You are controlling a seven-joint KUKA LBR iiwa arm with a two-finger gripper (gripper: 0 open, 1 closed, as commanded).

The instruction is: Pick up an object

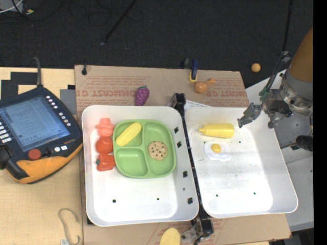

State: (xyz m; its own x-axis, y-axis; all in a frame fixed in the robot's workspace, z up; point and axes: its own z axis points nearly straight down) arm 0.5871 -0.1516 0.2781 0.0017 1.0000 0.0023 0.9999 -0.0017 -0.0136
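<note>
Hovering at the right bin's upper right edge, the gripper held nothing, its two fingers spread apart. By my reading the approach step was in hand. The yellow mustard bottle lay on its side just left of the fingertips, with the fried egg right below it. The next move probably called for a short reach left and down, keeping clear of the egg and bin wall.

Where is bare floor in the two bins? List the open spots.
Right bin: the whole near half, below the fried egg and mustard bottle.
Left bin: a strip below the green tray.
Crowded: the left bin's far half, and beside the gripper.
</note>
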